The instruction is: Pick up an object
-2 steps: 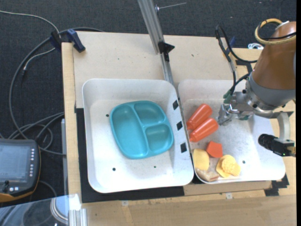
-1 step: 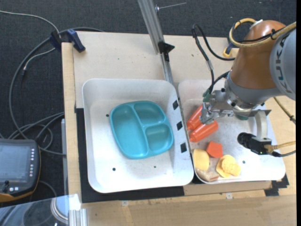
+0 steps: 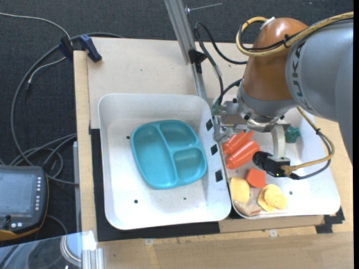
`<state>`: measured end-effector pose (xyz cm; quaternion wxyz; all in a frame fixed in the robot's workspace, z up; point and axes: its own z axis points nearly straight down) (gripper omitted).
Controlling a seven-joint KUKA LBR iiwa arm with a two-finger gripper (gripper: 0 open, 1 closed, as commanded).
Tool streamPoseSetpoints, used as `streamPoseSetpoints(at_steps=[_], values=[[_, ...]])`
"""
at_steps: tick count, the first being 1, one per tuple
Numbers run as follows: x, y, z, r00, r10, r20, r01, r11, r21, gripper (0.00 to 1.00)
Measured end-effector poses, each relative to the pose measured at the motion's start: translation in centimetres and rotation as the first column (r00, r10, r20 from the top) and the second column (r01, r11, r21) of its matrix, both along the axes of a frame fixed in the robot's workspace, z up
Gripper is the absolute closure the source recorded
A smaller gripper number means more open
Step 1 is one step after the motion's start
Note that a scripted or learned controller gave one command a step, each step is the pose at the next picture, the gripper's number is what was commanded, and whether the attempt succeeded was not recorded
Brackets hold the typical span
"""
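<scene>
Arm (image 3: pixel 291 66): reached in from the right, wrist over the right bin's (image 3: pixel 331 192) far left part.
Gripper (image 3: pixel 247 129): cannot tell its state.
Orange carrots (image 3: pixel 240 148): just below the gripper, beside the bin's left wall.
Yellow pieces (image 3: pixel 263 195): crowded the near-left corner.
Left bin (image 3: pixel 112 150): blue divided plate (image 3: pixel 167 153) at centre, open margins around it.

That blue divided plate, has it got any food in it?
Empty. All three compartments of the blue plate show bare; the toy food lies in the other bin.
</scene>
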<state>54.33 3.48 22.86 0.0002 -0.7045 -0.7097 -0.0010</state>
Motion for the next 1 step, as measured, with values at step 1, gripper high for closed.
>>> streamPoseSetpoints(at_steps=[1], values=[[1.21,4.71,-0.37,1.000,-0.001,0.000,0.001,1.000,0.000,1.00]])
